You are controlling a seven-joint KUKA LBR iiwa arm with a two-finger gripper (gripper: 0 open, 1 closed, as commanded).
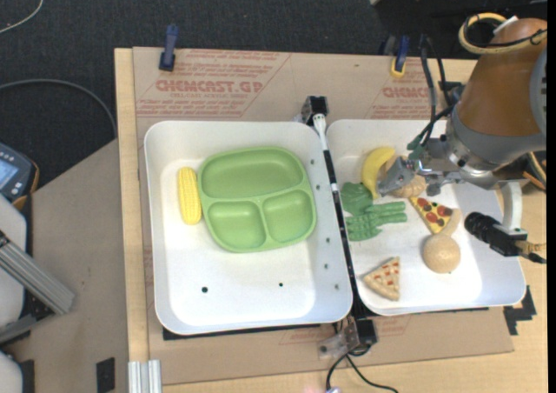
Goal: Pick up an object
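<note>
Two shallow white bins are shown side by side on a board-covered bench. In the left bin [165,235], a green divided tray [257,198] is laid flat near the middle, and a yellow corn cob [188,195] is placed just beside its left edge.

The candidates for picking are gathered in the right bin [495,291]: a yellow banana [377,167] toward the back, a green leafy toy [369,210] against the divider between the bins, a pizza slice [432,213] near the middle, a second pizza slice [383,278] toward the front, and a tan ball [441,254] just beside the first slice.

The gripper [407,176] is brought low into the right bin from the right, and is seen between the banana and the first pizza slice, close to both. Whether it is spread or closed cannot be told from this slanted view, and no object is seen to be held. The approach is judged to be aimed at the banana or its close neighbours, which are crowded enough that a clean grasp may be hindered.
</note>
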